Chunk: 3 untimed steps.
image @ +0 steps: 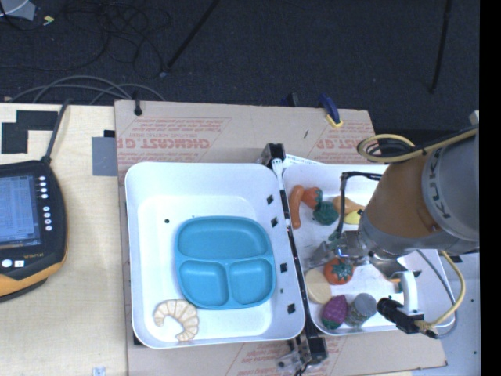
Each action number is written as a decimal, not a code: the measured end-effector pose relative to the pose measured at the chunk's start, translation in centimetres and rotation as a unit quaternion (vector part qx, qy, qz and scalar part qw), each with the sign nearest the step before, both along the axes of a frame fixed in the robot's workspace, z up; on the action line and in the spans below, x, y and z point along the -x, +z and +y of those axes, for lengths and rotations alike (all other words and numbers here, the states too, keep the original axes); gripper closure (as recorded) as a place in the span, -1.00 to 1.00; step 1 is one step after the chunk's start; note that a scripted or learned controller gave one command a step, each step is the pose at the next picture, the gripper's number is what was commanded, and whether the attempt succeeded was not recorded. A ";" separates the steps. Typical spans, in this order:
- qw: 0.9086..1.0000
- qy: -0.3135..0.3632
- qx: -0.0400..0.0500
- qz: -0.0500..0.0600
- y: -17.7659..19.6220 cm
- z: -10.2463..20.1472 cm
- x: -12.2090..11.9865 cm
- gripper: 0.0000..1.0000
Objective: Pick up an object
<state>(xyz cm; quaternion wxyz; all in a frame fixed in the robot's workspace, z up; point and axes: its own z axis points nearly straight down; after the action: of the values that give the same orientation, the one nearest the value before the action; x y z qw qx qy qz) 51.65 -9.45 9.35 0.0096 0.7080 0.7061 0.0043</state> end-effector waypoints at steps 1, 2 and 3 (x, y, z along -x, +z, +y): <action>1.000 -0.003 0.001 0.000 1.1 -0.3 -0.1 1.00; 1.000 0.005 -0.005 0.007 9.9 6.6 -1.6 1.00; 1.000 0.005 -0.005 0.006 20.5 11.0 -2.6 1.00</action>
<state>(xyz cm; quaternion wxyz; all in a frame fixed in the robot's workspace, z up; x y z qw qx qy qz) 54.28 1.56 29.84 0.0022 0.7049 0.7093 0.0038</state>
